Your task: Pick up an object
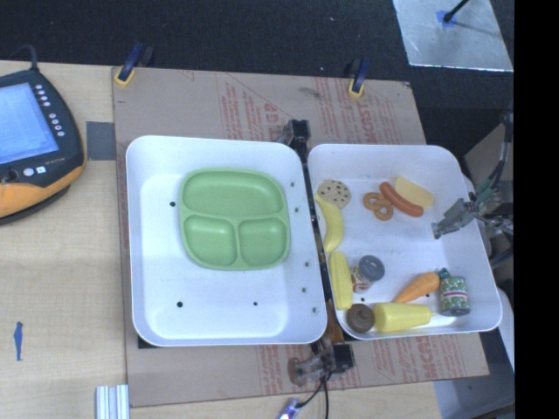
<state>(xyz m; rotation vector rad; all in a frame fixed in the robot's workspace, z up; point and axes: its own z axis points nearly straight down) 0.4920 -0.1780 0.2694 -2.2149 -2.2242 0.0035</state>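
The right bin (410,160) holds many small items. There is a cookie (333,192), a banana (331,223), orange rings (378,206), a sausage (401,200) and a yellow wedge (414,190). Lower down lie a grey disc (372,268), a carrot (416,287), a green patterned can (453,292), a yellow bottle (402,317) and a brown round piece (361,319). My gripper (452,220) hangs at the bin's right rim, to the right of the sausage and above the carrot. Nothing is visibly held in it.
The left bin (148,260) carries a green divided plate (234,218). A teach pendant (31,142) lies at the far left of the bench. Blue-and-yellow clamps (129,64) sit at the back edge of the cardboard sheet.
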